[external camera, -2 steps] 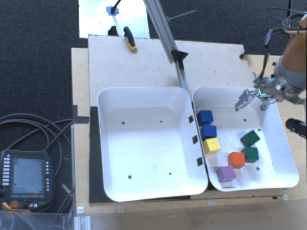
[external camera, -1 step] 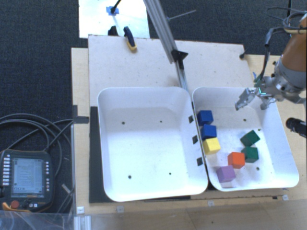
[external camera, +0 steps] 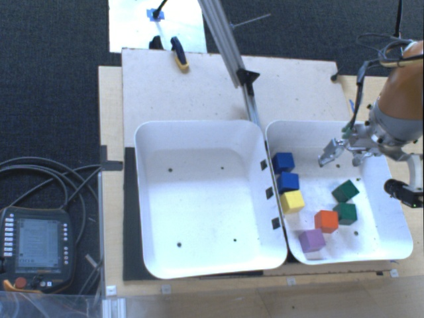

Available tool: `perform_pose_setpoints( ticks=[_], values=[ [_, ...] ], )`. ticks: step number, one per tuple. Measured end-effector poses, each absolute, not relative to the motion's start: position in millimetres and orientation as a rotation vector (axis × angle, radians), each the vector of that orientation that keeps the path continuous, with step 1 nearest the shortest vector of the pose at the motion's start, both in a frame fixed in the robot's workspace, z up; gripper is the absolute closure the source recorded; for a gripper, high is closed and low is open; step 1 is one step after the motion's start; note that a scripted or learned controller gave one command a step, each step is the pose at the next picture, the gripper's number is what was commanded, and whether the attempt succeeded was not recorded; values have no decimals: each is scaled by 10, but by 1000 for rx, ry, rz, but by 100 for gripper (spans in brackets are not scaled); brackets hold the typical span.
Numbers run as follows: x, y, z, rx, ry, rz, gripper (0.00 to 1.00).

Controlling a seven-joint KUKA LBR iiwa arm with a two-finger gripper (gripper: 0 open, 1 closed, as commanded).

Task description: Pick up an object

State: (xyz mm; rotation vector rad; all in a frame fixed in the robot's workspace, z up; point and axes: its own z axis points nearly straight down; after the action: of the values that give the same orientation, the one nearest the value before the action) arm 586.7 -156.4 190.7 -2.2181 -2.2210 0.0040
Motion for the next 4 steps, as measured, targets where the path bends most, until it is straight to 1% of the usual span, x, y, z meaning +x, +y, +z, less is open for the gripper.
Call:
perform_pose_setpoints(
  ticks=[2, 3, 4],
  values=[
    [5862, -1562, 1036, -2217, -2223, 2, 0],
    [5882, -1571, 1177, -2219, -2229, -4, 100],
    [5840, -1600, 1804, -2223, -2230, -6, 100]
  ],
)
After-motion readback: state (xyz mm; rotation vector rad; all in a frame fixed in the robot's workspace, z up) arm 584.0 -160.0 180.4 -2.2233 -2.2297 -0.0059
